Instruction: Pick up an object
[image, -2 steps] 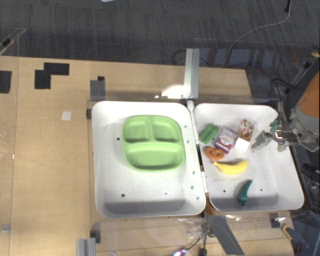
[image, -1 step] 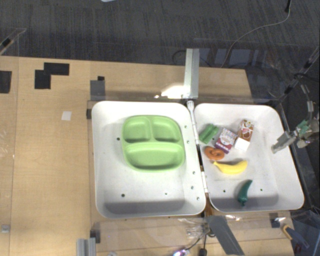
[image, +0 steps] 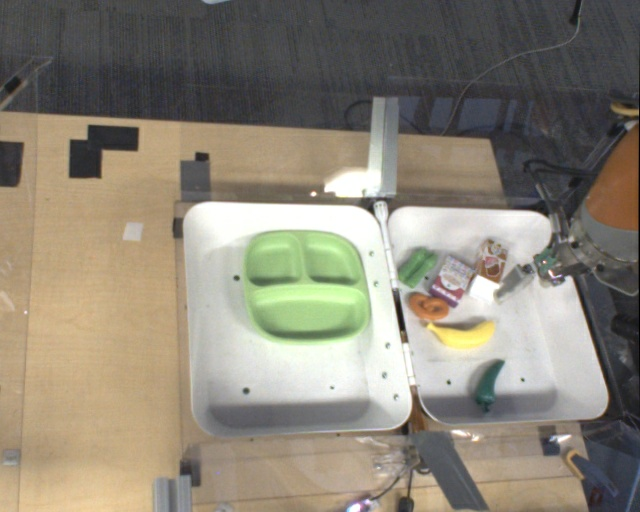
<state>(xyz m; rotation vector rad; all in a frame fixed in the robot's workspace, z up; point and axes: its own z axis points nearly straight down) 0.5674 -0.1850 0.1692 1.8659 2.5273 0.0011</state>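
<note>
Wrist (image: 600, 225) slanted in from three o'clock, our gripper (image: 512, 281), fingers unreadable to us, hovers with banana (image: 463, 334) at its seven o'clock.

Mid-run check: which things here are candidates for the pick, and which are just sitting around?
Job:
gripper
banana
green pepper
green packet
purple packet
red-brown packet
orange item
right bin

Lying about:
green divided plate
left bin
</note>
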